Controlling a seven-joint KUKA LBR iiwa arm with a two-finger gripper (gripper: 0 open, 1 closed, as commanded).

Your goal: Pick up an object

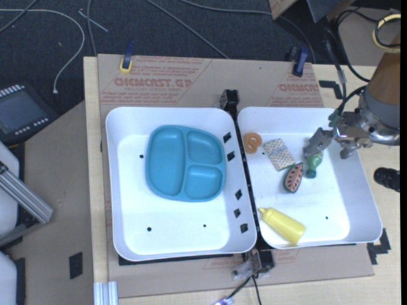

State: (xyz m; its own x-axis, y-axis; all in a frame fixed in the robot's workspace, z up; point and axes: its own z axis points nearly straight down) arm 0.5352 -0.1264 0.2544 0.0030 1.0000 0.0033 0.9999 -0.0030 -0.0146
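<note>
My gripper (331, 146) hangs over the right bin (356, 199), near its right side, with its fingers (316, 143) spread open and nothing between them. A small green object (313, 164) lies just below the left fingertip, apart from it. Beside that is a watermelon-slice toy (293, 177). Further left lie a patterned square packet (278, 153) and an orange ring (252, 142). A yellow bottle (283, 224) rests at the bin's front left corner.
The left bin (127, 227) holds a blue divided plate (186, 163). A black divider with clips (236, 170) runs between the bins. Cables and a cardboard box lie beyond the bench at the back.
</note>
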